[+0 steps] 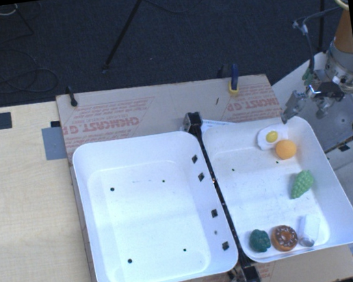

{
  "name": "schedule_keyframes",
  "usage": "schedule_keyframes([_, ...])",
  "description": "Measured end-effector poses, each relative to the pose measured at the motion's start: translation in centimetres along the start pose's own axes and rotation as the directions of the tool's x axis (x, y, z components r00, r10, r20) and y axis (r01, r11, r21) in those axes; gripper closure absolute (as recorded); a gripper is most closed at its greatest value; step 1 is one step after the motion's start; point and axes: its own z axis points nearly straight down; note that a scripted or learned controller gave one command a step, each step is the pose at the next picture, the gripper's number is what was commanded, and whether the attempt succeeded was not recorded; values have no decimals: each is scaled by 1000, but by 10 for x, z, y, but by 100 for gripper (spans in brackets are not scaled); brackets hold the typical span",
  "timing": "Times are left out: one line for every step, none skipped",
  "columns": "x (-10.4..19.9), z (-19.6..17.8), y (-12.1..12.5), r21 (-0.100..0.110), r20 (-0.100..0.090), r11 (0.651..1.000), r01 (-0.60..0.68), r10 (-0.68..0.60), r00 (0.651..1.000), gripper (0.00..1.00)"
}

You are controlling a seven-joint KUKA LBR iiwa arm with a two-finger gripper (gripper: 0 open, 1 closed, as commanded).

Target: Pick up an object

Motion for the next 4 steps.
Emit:
schedule_keyframes([0, 11, 0, 0, 0, 1000, 0, 0, 1000, 0])
schedule_keyframes([0, 167, -4, 9, -4, 1000, -2, 2, 1000, 0])
schedule_keyframes([-4, 111, 0, -6, 1, 1000, -5, 5, 1000, 0])
schedule_keyframes([0, 169, 0, 1, -1, 1000, 0, 0, 1000, 0])
